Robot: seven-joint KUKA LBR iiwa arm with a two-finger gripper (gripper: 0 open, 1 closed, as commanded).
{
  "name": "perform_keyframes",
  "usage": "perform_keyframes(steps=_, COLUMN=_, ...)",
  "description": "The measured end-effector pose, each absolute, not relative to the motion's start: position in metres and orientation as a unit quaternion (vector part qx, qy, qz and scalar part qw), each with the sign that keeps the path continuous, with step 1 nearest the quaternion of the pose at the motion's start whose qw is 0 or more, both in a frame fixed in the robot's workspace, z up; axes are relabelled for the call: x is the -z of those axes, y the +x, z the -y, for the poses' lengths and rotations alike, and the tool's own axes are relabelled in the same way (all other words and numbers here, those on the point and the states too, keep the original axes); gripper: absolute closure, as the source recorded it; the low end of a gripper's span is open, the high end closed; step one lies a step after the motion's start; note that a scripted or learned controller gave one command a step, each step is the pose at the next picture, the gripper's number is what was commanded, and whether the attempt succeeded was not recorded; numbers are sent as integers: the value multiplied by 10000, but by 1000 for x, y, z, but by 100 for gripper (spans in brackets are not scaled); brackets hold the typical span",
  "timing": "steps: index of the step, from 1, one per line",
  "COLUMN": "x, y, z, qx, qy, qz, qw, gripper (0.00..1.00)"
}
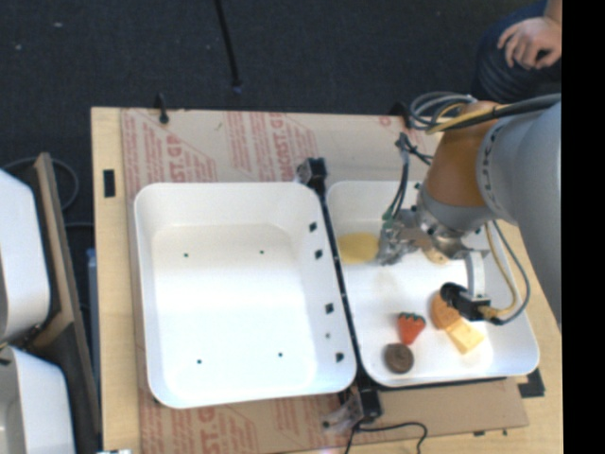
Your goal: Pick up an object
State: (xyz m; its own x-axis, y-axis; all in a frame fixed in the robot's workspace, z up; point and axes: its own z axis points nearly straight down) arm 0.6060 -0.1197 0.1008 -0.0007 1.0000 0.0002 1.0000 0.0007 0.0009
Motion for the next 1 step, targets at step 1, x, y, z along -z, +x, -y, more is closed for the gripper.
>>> perform_keyframes(steps=1, x=-101, y=530, z=143, qx=6, qy=7087, qz=-7055, qw=-3, gripper=100)
